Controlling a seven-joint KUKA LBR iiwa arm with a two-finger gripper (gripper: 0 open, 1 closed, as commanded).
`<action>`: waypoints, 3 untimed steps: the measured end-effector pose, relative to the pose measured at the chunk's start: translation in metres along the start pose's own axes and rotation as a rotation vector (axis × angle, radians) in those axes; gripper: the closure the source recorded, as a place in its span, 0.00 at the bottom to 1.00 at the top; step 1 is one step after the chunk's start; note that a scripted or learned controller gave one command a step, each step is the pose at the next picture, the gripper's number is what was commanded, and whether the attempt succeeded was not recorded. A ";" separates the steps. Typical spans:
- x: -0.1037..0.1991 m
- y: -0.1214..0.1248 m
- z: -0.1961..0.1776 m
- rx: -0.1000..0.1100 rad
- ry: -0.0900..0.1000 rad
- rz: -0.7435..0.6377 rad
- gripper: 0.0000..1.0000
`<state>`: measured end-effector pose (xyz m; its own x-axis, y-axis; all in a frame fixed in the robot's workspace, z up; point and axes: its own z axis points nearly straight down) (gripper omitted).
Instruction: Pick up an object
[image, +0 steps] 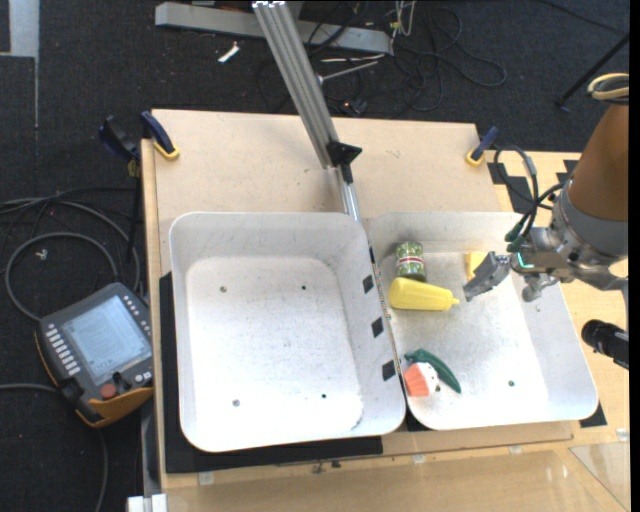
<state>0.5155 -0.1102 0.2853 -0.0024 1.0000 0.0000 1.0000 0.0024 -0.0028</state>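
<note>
Probably light, stiff and slippery: yellow toy (422, 295) lying in right bin (560, 395), near can (409, 260). Best pinched across narrow middle. Gripper (487, 274) just beside, grip unclear.

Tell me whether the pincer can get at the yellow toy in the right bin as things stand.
Probably yes. The pincer hangs just right of the yellow toy, with bare bin floor between them; the green jar sits behind it, off that path.
</note>
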 end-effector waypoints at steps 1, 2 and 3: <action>0.000 0.000 -0.002 -0.003 0.000 0.002 0.00; 0.000 0.004 0.042 0.002 0.000 0.003 0.00; -0.007 0.000 0.089 0.003 0.000 0.004 0.00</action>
<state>0.5153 -0.1170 0.1962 0.0019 1.0000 0.0004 1.0000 -0.0019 -0.0059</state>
